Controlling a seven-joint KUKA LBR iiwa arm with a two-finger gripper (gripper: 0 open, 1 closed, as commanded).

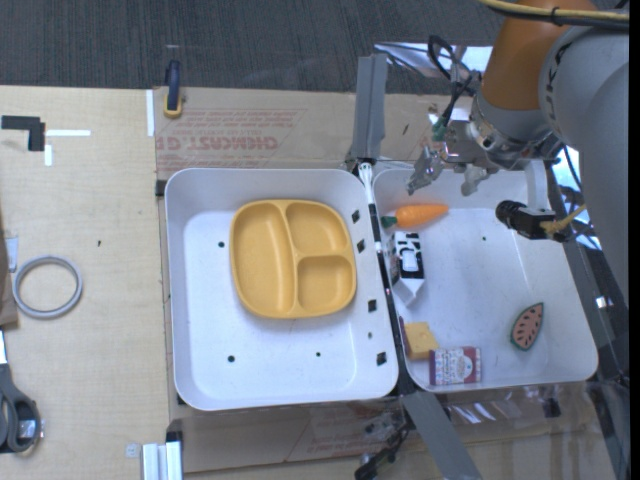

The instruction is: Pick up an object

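Bench (80, 198), two white bins (190, 348), cardboard (250, 133)

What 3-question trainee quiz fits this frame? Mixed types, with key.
1. True or false: the yellow divided plate lies in the left bin.
2. Which item lies nearest the end effector? A carrot, B watermelon slice, C red box
3. Fill in: the watermelon slice lies in the ___ bin.

Key: 1 true; 2 A; 3 right.
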